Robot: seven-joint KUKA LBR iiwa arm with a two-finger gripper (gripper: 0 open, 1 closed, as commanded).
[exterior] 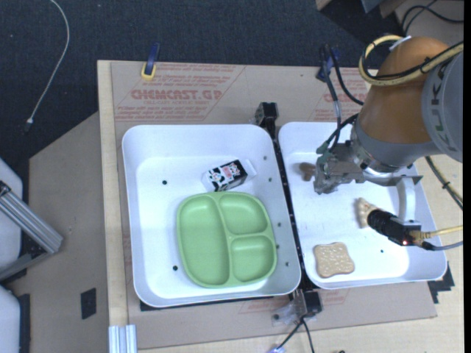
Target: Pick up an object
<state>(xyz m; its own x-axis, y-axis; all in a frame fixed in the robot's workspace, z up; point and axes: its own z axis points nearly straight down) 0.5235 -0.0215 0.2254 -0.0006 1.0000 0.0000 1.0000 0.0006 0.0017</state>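
White plastic forms the right bin [419,267], which is taken as the landmark for what follows. The left bin [140,219] is set against its left wall and is occupied by a green divided plate [224,239], above which a small black-and-white carton [228,173] is laid at a slant. The grey arm [401,101] with its orange band is hung over the right bin's upper half, and the gripper [329,176] is lowered near that bin's upper-left part. How far the gripper is open cannot be told, since the tips are merged with shadow, and nothing is seen held in it. A small brownish object [305,170] is seen just to the gripper's left, close to the bin's left wall; it is judged the likeliest target, though its long axis is too small to read. A round tan cracker-like piece [334,259] is placed at the bin's lower left, well apart from the gripper. A smaller pale scrap [363,210] is seen toward the bin's middle, beside a dark part of the arm.
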